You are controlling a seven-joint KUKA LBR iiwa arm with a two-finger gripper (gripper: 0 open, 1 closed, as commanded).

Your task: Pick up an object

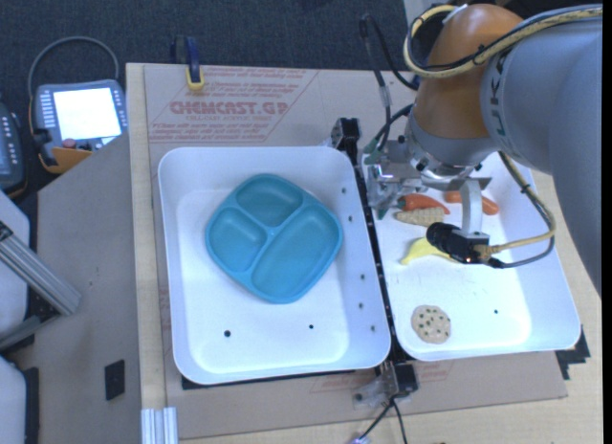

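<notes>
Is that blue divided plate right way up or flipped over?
Right way up: the blue plate shows its three hollow sections facing upward in the left bin.

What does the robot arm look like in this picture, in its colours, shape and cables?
The arm is thick, rounded and light grey, with a glossy orange band above the wrist. Yellow and black cables loop around the orange part, and a yellow cable runs down to a black plug-like piece. The claw end is metallic grey with small dark parts.
</notes>
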